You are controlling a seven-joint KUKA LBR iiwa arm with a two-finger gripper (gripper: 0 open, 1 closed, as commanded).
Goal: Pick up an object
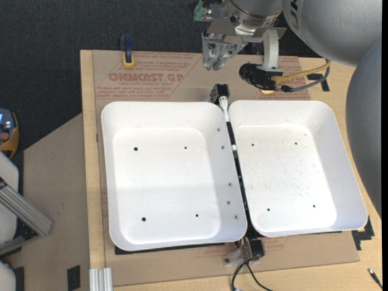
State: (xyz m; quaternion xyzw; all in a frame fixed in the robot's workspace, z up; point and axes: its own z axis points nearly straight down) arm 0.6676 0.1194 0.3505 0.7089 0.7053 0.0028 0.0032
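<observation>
My gripper (216, 58) hangs above the brown board behind the two bins, just back of the seam where they meet. It is well clear of both bins, and nothing shows beneath it. The left white bin (160, 174) and the right white bin (291, 168) show bare white floors with small dark dots. The right bin's floor also carries fine dark specks.
A black clip (219, 92) and a thin rod run along the seam between the bins. A blue and yellow clamp (127, 48) stands at the board's back left corner. The grey arm (339, 17) fills the top right. A cable plug (251, 250) sits at the front edge.
</observation>
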